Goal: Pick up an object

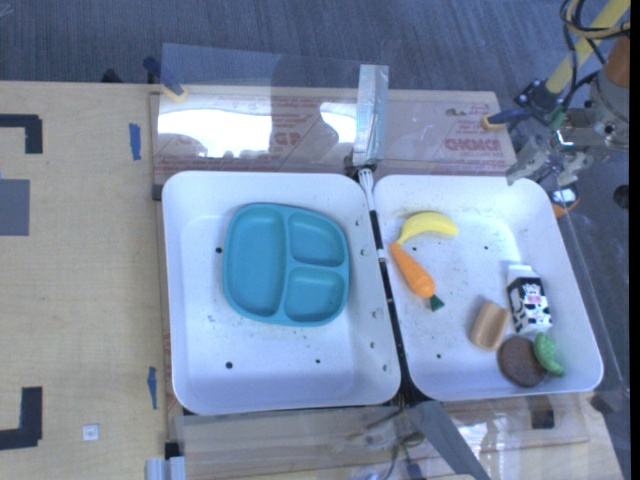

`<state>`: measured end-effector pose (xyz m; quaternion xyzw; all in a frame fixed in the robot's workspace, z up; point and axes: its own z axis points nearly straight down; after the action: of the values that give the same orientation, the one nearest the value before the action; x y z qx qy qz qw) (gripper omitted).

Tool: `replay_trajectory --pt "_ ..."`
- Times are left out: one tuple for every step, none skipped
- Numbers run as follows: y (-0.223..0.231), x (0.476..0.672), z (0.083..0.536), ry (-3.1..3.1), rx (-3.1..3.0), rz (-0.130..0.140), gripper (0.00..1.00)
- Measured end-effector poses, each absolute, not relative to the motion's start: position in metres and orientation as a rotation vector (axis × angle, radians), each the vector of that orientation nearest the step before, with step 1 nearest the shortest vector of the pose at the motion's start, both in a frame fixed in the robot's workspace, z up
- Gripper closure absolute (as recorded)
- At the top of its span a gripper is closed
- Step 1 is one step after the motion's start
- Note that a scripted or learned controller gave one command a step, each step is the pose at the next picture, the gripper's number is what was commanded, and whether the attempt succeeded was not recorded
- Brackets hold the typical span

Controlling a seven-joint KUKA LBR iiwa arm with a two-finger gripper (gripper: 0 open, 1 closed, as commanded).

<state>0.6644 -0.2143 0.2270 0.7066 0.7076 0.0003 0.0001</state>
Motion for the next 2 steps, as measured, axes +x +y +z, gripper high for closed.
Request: replay_trajectory --pt "-0.158 0.649 0.119 2.486 1.926 -0.001 0.0" --pt "-0.096 0.663 0.155 2.577 1.785 0.008 0.0"
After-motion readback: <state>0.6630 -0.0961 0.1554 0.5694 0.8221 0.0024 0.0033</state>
